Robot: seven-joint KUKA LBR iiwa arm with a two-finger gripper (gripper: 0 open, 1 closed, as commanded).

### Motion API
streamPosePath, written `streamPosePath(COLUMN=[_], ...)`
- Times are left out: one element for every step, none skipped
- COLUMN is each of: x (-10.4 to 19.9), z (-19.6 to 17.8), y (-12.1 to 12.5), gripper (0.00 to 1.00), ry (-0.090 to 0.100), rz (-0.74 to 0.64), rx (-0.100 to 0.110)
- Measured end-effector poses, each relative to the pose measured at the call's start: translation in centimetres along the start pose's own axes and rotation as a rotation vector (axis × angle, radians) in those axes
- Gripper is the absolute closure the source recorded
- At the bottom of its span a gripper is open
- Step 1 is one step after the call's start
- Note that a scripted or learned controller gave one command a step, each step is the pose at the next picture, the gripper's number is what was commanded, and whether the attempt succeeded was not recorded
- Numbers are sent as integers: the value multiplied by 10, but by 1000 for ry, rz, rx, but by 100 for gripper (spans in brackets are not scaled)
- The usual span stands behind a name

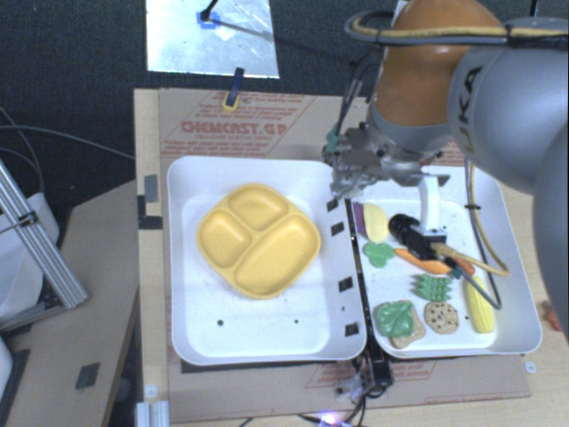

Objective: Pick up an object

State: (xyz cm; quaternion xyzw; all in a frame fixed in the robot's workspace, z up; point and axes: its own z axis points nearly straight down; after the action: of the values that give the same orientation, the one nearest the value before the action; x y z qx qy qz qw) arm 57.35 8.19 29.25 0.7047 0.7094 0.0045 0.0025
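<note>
While the arm (507, 87) reaches in from the right, the gripper (347, 185) hangs over the far end of the divide between the left bin (182, 327) and the right bin (524, 327). Gripper spread or pressed together: cannot tell.

Yellow divided plate (258, 238) lies in the left bin, alone. Candidate objects all lie in the right bin: pale yellow piece (376, 222) nearest the gripper, green piece (378, 254) just below it, carrot (420, 260), corn cob (480, 306), cookie (441, 317), leafy green piece (396, 317) at the near edge.
</note>
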Motion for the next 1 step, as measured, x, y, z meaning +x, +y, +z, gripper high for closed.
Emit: streamPosePath(x=[-1], z=[-5], y=[0], gripper=[100], ry=[-2], rz=[-4], rx=[5])
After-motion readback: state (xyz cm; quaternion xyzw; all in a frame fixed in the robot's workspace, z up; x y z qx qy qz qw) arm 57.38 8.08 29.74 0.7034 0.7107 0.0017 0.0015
